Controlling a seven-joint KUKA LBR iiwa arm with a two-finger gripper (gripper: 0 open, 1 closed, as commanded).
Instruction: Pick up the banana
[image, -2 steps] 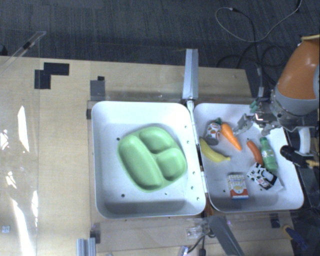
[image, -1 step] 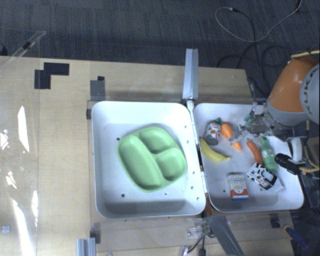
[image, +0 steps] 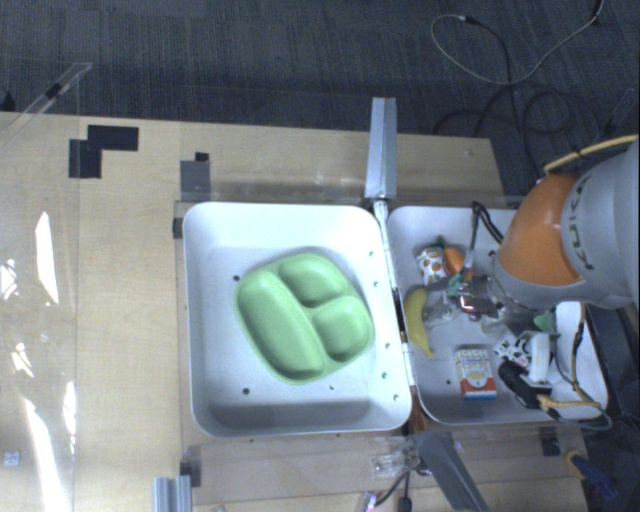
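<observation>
Banana (image: 418, 322) lies in the right bin (image: 440, 408), against its left wall, long axis running roughly along that wall, top end to lower end. Gripper (image: 462, 297) sits just to the banana's right, slightly above its middle, low over the bin floor. Finger opening: cannot tell at this angle; nothing seen held. Judgement: next move needs a short shift left toward the wall.

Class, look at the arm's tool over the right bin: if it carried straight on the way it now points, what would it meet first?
Probably the banana: the tool points left and down just beside it, though depth is unclear.
</observation>
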